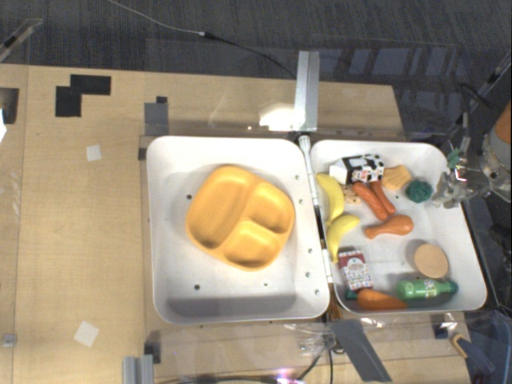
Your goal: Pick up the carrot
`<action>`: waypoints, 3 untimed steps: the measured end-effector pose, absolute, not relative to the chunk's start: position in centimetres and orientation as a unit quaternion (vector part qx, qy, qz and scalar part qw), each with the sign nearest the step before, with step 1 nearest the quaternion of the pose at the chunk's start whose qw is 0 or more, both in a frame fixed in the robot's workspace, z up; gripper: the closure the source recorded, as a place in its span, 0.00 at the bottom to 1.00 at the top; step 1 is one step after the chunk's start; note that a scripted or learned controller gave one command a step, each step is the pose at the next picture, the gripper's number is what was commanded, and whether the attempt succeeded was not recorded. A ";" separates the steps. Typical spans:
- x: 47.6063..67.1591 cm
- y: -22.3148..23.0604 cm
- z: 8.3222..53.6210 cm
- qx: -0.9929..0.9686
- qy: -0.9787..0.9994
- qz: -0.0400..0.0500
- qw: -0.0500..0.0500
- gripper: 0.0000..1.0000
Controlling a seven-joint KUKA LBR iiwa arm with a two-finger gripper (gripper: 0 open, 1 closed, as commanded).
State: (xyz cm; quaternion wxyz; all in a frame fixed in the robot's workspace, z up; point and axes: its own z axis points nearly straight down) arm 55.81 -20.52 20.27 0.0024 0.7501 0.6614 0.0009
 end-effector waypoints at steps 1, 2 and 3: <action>55.5 -20.0 24.1 0.708 0.706 0.002 0.004 1.00; 61.1 -20.3 26.2 0.689 0.725 0.002 0.004 1.00; 56.6 -20.6 25.9 0.650 0.760 0.001 0.003 1.00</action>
